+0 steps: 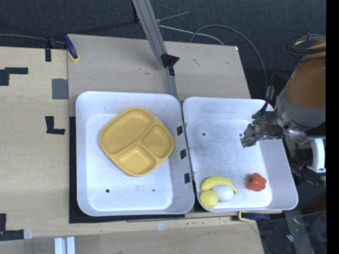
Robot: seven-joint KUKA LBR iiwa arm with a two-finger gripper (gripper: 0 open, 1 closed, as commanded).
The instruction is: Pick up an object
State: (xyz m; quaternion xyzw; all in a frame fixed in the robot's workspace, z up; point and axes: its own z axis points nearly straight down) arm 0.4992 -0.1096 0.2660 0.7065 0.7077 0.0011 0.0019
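While unlabelled, pepper beside banana

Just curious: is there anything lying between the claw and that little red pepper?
No. In the camera view, just bare white bin floor separates the claw from the red pepper.

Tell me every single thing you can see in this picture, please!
Bins: two, white, side by side on the bench.
Divided plate: one, yellow, three compartments, in the left bin.
Banana: one, yellow, near front edge of the right bin.
Lemon: one, yellow, beside the banana.
White ball: one, white, touching the banana; may be an egg.
Pepper: one, red, right of the banana, standing apart.
Bench: one, light wood, with dark tape marks at left.
Metal pole: one, grey, slanting behind the bins.
Tool: one, dark, above the right bin, nothing visibly in it.
Arm: one, grey with orange band, at right.
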